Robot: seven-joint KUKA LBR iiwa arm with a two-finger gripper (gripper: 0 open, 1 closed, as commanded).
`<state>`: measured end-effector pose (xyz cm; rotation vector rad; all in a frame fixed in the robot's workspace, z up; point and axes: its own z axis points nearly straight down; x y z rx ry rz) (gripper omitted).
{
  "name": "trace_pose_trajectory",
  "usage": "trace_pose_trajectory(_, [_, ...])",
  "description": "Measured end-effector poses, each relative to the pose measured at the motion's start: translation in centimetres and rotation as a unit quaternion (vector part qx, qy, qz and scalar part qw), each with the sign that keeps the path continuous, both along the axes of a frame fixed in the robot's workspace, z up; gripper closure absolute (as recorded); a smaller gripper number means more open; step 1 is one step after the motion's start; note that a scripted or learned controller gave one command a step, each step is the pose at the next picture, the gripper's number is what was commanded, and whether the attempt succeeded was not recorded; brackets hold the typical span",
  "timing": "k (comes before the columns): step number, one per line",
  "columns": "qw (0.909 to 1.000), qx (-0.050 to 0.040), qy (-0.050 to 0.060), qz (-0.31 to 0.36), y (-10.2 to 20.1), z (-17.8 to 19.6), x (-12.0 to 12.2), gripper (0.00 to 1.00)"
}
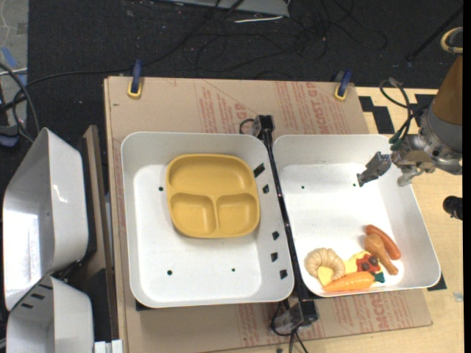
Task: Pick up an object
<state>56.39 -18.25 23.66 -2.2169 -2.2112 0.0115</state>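
On a brown cardboard-covered bench (221,101) over dark, cable-strewn floor (184,43), the two-finger gripper (375,169) hovers at two o'clock in the right white bin (331,204); whether it grips anything cannot be told. Plastic food toys (357,263) cluster at five o'clock. A yellow divided tray (213,195) fills the left white bin (147,271).
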Motion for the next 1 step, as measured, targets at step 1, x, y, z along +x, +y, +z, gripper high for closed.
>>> trace_pose_trajectory(1, [1.0,-0.0014,-0.006,0.002,0.05,0.71,0.26,0.0])
